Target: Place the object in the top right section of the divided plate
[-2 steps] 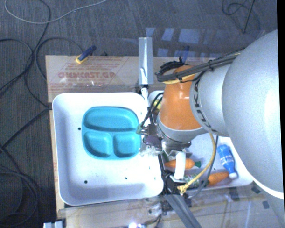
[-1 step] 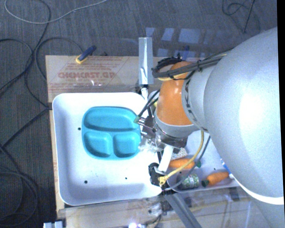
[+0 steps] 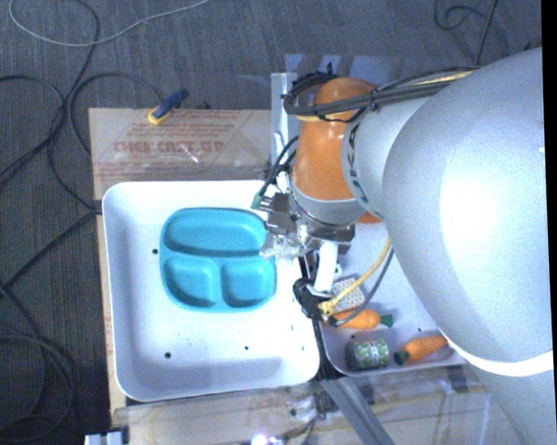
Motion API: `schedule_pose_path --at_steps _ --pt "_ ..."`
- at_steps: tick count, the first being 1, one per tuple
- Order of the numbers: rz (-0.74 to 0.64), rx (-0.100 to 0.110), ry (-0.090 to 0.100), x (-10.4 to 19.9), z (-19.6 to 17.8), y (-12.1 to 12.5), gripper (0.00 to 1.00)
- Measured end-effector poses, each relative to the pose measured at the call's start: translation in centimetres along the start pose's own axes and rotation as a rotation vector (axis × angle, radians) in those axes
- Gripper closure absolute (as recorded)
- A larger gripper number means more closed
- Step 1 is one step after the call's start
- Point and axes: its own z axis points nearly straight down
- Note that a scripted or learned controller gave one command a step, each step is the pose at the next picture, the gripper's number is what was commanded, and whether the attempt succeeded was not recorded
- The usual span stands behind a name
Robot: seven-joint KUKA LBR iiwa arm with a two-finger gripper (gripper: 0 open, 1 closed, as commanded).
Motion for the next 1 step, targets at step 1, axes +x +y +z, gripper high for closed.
schedule_pose_path --at_steps 1 --pt "-0.236 -0.002 0.001 5.06 -3.07 -2.80 1.00"
